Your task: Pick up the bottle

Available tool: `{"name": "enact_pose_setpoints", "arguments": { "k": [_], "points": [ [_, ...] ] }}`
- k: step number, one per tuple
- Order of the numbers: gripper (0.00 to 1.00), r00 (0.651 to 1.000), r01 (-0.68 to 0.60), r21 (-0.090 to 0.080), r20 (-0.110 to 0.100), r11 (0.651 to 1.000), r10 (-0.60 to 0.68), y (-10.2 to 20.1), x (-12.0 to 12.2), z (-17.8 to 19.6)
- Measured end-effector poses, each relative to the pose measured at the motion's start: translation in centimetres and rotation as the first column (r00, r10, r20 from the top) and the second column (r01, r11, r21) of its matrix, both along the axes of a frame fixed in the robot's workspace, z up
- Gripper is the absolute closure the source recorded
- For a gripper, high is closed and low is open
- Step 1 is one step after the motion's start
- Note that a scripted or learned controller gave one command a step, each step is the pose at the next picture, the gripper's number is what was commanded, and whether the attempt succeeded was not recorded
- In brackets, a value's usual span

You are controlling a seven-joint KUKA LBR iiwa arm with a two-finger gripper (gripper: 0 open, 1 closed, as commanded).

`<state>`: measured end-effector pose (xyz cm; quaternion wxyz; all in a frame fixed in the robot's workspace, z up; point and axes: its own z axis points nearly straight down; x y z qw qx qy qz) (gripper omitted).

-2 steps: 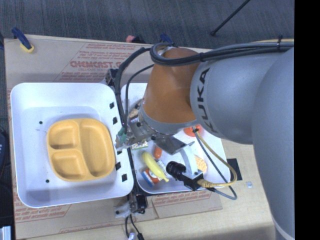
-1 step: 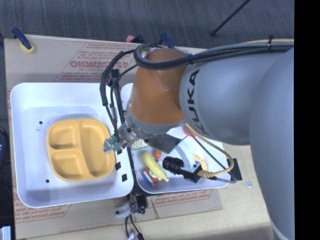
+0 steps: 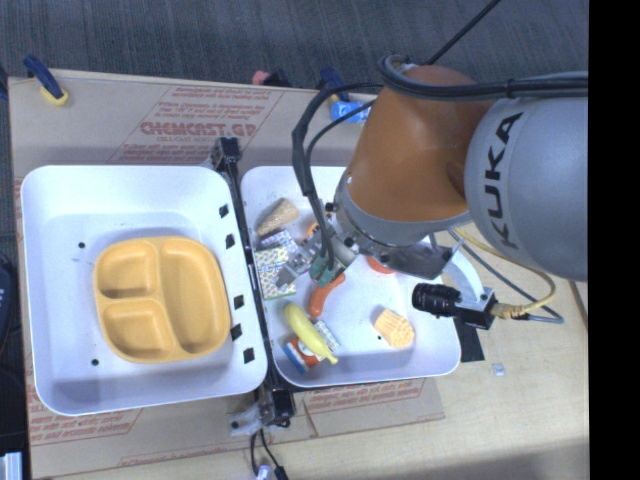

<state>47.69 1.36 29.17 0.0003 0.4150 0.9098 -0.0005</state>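
The arm's orange and grey wrist (image 3: pixel 420 158) hangs over the right bin (image 3: pixel 430 363) and hides its back half. My gripper (image 3: pixel 316 256) reaches down at the bin's middle left, just above an orange carrot-like piece (image 3: pixel 326 298) and beside a patterned packet (image 3: pixel 272 268). A small red, white and blue object (image 3: pixel 298 356), possibly the bottle, lies at the bin's front left, partly under a yellow banana (image 3: pixel 311 332). It is well in front of the gripper and apart from it. Nothing shows as held.
A bread-like wedge (image 3: pixel 278 214) lies at the right bin's back left and a waffle-like cracker (image 3: pixel 394 328) at its front right. The left bin (image 3: pixel 50 208) holds a yellow compartment plate (image 3: pixel 160 298). A black divider (image 3: pixel 243 268) runs between the bins.
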Motion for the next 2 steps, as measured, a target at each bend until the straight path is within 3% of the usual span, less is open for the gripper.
{"name": "enact_pose_setpoints", "arguments": {
  "k": [1, 2],
  "points": [
    [1.0, 0.997, 0.073, 0.0, -0.004, 0.997, -0.073, 7.5, 0.0, -1.9],
    [1.0, 0.999, -0.049, 0.0, -0.005, 0.999, 0.049, 9.3, -0.1, -6.4]
  ]
}}
